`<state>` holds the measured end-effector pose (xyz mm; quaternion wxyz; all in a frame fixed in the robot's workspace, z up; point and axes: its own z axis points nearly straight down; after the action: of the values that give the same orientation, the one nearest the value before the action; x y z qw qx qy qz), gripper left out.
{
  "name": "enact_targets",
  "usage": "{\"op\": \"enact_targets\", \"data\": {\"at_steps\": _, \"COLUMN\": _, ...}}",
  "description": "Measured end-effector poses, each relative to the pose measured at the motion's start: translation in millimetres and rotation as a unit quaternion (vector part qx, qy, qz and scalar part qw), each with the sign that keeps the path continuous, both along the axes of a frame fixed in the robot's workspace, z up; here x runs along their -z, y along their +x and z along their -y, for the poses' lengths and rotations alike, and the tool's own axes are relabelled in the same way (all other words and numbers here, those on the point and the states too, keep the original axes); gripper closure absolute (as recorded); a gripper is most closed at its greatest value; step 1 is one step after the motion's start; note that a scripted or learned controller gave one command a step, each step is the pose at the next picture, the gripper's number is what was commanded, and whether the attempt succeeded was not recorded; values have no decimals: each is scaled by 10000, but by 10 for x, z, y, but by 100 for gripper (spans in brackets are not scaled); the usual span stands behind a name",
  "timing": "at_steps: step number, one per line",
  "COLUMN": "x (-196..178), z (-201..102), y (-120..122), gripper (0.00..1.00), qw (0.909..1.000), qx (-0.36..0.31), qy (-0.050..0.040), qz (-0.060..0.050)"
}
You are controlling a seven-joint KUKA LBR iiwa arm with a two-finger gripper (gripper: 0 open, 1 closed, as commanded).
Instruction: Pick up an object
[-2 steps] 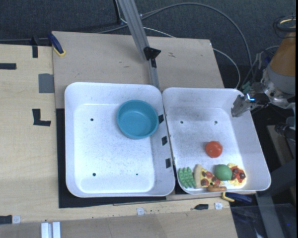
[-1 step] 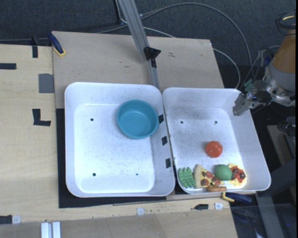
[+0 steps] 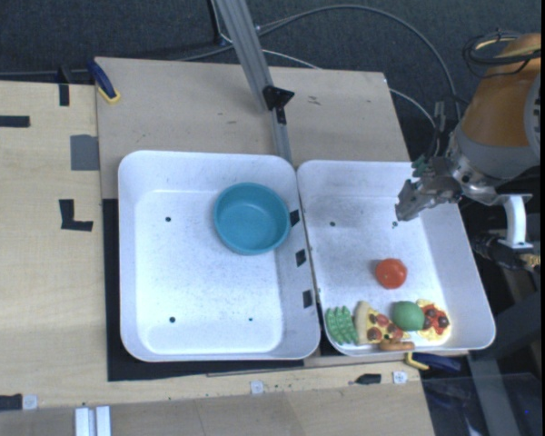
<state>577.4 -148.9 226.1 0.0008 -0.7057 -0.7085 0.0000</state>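
Your gripper (image 3: 407,207) hangs over the right bin's (image 3: 454,243) far side; I can't tell its state. Red ball (image 3: 391,272) sits nearer.

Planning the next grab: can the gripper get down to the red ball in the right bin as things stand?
Probably yes. The red ball lies alone on bare bin floor, apart from the toy food in the near corner, and the gripper hangs over the same right bin with nothing between them.
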Motion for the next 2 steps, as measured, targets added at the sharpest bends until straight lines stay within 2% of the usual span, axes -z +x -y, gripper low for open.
{"op": "enact_targets", "data": {"at_steps": 2, "x": -97, "z": -1029, "y": -335, "gripper": 100, "qw": 10000, "qx": -4, "qy": 1, "qz": 5}}
